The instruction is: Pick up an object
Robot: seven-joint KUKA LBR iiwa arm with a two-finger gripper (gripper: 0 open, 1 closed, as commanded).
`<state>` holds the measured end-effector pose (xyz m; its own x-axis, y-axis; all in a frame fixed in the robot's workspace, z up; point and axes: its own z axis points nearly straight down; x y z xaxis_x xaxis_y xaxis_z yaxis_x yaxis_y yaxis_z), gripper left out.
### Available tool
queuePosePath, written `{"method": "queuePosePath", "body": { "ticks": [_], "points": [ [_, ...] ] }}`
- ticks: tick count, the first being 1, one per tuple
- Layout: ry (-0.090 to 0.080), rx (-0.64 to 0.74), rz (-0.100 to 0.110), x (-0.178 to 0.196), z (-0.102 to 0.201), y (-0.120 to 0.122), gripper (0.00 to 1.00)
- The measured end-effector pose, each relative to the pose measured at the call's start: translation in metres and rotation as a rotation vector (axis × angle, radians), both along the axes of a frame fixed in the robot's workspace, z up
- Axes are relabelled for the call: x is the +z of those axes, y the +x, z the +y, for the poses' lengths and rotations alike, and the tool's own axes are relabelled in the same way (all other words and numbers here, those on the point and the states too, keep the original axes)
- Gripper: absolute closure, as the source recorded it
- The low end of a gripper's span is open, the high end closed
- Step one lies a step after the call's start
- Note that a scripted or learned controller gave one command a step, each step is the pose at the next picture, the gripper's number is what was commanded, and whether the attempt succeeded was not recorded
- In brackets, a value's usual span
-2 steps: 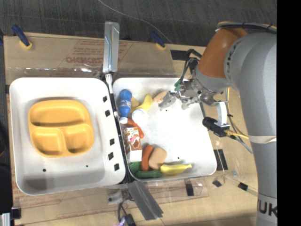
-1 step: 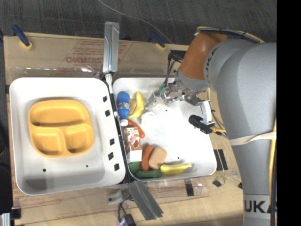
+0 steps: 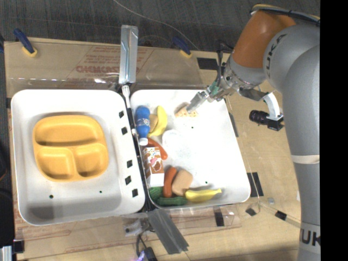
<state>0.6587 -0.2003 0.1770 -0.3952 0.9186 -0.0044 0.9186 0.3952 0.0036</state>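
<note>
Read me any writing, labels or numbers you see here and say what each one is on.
"UK", cut off by the frame edge, on the grey arm.
Red print, upside down and too blurred to read, on the board behind the bins.
Label on the blue bottle: too small to read.
Printed carton: too blurred to read.

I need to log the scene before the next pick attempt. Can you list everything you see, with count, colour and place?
bins: 2, white, side by side on the bench
divided tray: 1, yellow-orange, in the left bin
bottle: 1, blue with white base, right bin, by the left wall
bananas: 2, yellow, one beside the bottle, one at the near edge
carton: 1, red and white, along the left wall
carrot-like piece: 1, orange-red, near corner
bread-like piece: 1, tan, near corner
cucumber-like piece: 1, green, near edge
clamps: 2, blue, far bench edge
arm: 1, grey with orange band
claw: 1, over the right bin's far part
</note>
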Motion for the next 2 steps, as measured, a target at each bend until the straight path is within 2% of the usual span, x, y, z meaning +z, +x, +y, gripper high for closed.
{"method": "queuePosePath", "body": {
  "ticks": [1,2],
  "points": [
    [0.004,-0.078,0.008,-0.086,0.051,-0.002,0.00],
    [0.003,-0.083,0.001,-0.043,0.084,0.000,0.00]
  ]
}}
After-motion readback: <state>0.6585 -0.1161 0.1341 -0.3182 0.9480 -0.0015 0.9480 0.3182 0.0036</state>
